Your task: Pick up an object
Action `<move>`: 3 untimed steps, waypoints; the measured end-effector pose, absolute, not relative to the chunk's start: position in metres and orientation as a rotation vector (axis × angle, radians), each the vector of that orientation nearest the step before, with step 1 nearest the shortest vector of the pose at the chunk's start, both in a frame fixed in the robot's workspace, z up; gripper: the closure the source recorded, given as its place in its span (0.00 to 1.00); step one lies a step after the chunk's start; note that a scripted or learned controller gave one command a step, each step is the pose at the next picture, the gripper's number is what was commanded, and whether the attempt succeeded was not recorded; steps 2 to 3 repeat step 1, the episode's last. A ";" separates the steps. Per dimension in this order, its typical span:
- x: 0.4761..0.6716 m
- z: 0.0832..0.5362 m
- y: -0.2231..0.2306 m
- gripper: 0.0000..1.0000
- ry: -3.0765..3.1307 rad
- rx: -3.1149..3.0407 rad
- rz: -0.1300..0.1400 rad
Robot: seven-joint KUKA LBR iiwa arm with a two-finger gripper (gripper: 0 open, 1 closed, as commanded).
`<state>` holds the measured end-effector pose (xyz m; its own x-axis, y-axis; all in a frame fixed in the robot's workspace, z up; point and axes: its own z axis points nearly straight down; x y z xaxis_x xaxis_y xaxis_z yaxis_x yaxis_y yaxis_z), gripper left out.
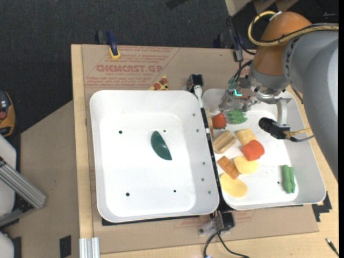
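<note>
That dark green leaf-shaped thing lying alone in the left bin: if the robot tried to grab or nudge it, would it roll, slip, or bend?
The dark green leaf-shaped piece looks flat and low, so it probably would not roll. Its smooth surface on the left bin suggests it would slide when pushed. It may be hard to pinch, lying so low; whether it bends, I cannot tell.

bright, even overhead light, no hard directional source. white bins [107, 144] nearly blown out, esp. the left one, so rim detail washes into flat white w/ soft grey shading at the walls. shadows short and faint under the food items. dark floor [43, 15] top-left goes near black, grainy. orange band [279, 42] has a mild sheen. arm [317, 79] at right looks soft, slightly out of focus. overall low-res, a bit noisy.
</note>
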<state>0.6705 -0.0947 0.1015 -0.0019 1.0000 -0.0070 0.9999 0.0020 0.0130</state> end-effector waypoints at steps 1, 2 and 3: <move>0.671 0.112 -0.095 1.00 2.212 2.208 0.009; 0.671 0.112 -0.095 1.00 2.212 2.208 0.009; 0.671 0.112 -0.095 1.00 2.212 2.208 0.009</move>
